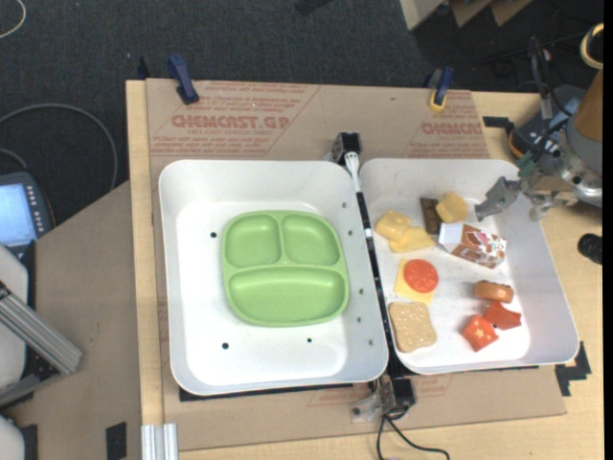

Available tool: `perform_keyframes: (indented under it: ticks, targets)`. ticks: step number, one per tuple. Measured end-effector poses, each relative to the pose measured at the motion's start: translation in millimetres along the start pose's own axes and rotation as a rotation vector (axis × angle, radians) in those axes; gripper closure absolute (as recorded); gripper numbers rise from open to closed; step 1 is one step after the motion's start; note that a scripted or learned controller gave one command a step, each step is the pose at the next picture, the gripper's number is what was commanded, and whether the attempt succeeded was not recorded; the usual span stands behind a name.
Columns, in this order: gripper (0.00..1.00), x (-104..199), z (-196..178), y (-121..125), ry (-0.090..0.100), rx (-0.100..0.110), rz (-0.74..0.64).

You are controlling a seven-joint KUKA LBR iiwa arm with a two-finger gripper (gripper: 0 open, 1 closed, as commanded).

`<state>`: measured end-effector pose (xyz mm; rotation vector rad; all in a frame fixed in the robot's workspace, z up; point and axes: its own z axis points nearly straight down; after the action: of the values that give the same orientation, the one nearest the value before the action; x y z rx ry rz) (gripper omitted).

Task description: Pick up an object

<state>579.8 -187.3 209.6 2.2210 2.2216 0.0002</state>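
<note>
We see a dark carpet floor around a wooden bench (287, 113) that is covered with brown cardboard with red printed letters, and two clamps, one blue (182, 79) and one blue with yellow (441, 86), hold the cardboard at the far edge. On the bench stand two shallow white bins side by side, touching along the middle. The left bin (192, 353) carries a green plate (283, 266) with three compartments, two small ones at the far side and one long one at the near side. The right bin (556, 286) carries toy food pieces: a yellow cheese wedge (393, 226) next to the middle edge, a dark brown bar (430, 217) beside it, a small yellow block (452, 207), a white and red packet (476, 245), a red tomato slice (420, 276) lying on a yellow square, a slice of bread (414, 325) at the near side, a small sausage (492, 291), and red pieces (490, 326) near the right corner. The arm comes from the right, and its tool (514, 199) hangs over the far right part of the right bin, just beside the packet and the yellow block. Its grey fingers (496, 199) look apart, and we see nothing between them. All the food pieces lie on the floor of the bin.
</note>
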Motion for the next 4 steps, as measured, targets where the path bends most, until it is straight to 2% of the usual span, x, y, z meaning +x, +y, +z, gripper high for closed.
perform_keyframes:
  ticks: [1, 2, 3, 4]
  targets:
    - [0.0, 21.7, 130.6, 48.7, 0.002, 0.002, -0.004]
    - [0.0, 98.8, 124.3, 89.1, 0.001, -0.005, -0.007]
    - [0.0, 91.5, 124.6, 58.2, 0.001, 0.004, 0.001]
    - [1.0, 91.7, 113.7, 60.3, 0.0, -0.001, 0.0]
